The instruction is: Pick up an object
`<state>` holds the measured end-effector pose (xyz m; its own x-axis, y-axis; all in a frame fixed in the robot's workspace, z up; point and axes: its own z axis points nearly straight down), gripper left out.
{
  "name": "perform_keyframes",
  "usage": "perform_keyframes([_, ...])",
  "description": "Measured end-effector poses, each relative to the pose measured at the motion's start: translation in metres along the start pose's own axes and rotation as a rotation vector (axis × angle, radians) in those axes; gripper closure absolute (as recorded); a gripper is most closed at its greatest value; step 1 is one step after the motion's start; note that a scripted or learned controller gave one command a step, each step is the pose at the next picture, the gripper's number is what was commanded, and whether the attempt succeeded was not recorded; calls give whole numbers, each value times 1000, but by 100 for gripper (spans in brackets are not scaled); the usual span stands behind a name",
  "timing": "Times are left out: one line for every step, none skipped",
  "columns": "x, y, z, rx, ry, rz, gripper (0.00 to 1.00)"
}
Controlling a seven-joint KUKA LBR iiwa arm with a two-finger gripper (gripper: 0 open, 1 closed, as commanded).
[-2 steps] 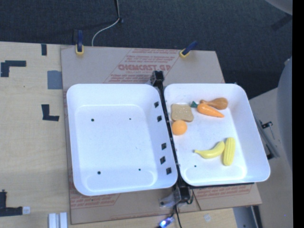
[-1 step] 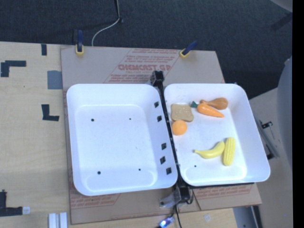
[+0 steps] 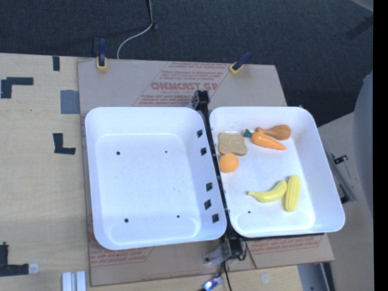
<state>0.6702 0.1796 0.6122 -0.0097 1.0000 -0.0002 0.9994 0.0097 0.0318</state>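
The right bin (image 3: 303,220) holds several toy foods. A brown bread slice (image 3: 232,143) lies near its left wall, with an orange ball (image 3: 228,163) just below it. An orange carrot (image 3: 267,140) and a tan drumstick-like piece (image 3: 276,130) lie at the bin's far side. A yellow banana (image 3: 268,193) and a yellow corn cob (image 3: 292,193) lie side by side toward the near right. A grey part of the arm (image 3: 371,138) shows at the right edge, outside the bin.
The left bin (image 3: 97,162) sits beside the right one, joined along a black-clipped seam (image 3: 209,162). Both rest on a cardboard sheet (image 3: 176,83) clamped at the back. A white cable (image 3: 136,32) runs behind.
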Motion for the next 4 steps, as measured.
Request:
perform_keyframes([1, 2, -10, -17, 3, 0, 100])
perform_keyframes([3, 4, -19, -37, 7, 0, 100])
perform_keyframes([4, 6, -29, -59, 11, -2, 100])
perform_keyframes([6, 8, -39, -84, 16, -4, 100])
